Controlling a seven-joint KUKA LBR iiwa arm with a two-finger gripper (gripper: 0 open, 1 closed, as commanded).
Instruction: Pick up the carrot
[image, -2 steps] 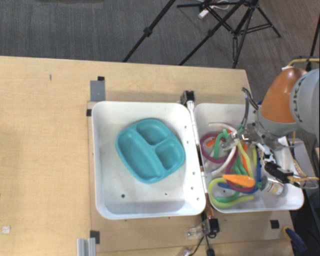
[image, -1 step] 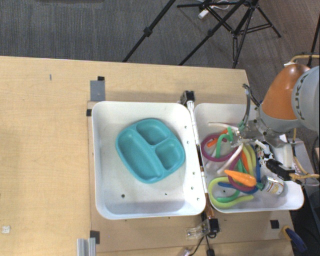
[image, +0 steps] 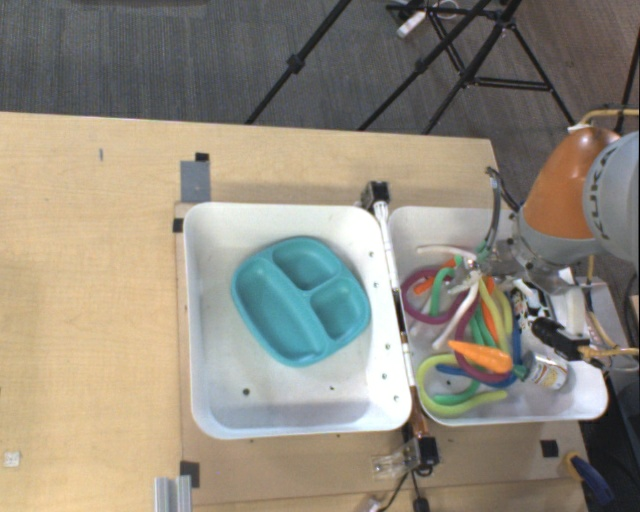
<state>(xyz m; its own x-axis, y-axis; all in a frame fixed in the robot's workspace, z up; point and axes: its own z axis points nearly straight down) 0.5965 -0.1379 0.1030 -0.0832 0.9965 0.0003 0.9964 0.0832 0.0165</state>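
Carrot comes first: it lies in the right bin, toward the near side, resting across a tangle of coloured loops in yellow-green, purple and blue, and nothing has lifted it yet. So, as I judge it, the task is barely begun; the approach, the grasp and the lift are all left to do. My gripper hangs over the far part of that same bin, above a cluster of green, yellow and orange sticks and a white curved piece, somewhat farther back than the carrot and a little to its right. Wires and brackets crowd my wrist, and I cannot make out how my gripper is set, so I will not guess at it. I see nothing caught in it, and the carrot sits apart from it. A small jar lies just right of the carrot. The left bin holds a teal divided plate, well apart from my work. I judge my next move must carry me nearer and slightly left, down onto the carrot.
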